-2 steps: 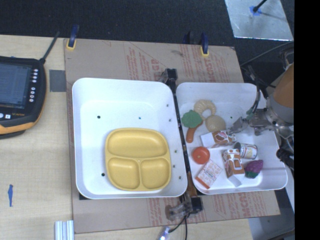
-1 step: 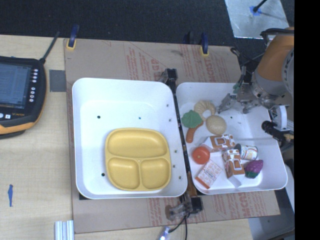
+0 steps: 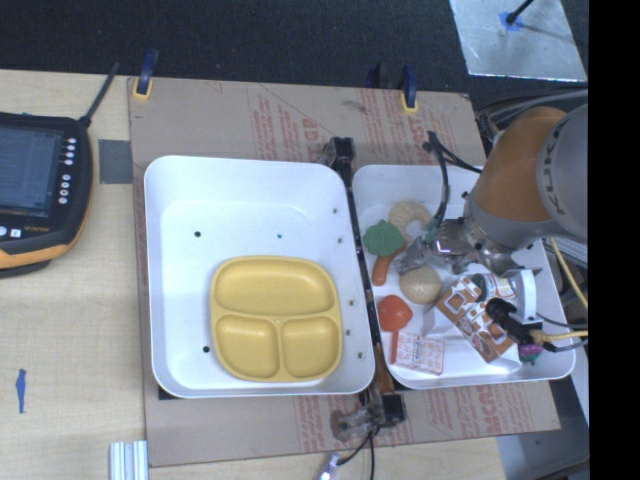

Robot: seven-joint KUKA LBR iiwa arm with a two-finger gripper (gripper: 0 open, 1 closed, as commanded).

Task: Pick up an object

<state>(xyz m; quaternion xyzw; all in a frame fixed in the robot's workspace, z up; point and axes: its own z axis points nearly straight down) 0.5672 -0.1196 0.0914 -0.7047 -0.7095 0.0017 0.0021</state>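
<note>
plastic, card and pale wood

the two bins (image 3: 250, 183) look like smooth white plastic with a soft sheen. the yellow divided tray (image 3: 275, 318) is matt plastic, evenly coloured. under the bins lies a brown cardboard sheet (image 3: 260, 118), dull and printed with faint red lettering. the bench (image 3: 60, 368) shows a pale wood-grain finish, matt. the arm's orange band (image 3: 520, 168) is glossy and smooth. a printed packet (image 3: 475, 318) looks like shiny paper or foil. the red round toy (image 3: 394, 312) appears smooth plastic.
</note>
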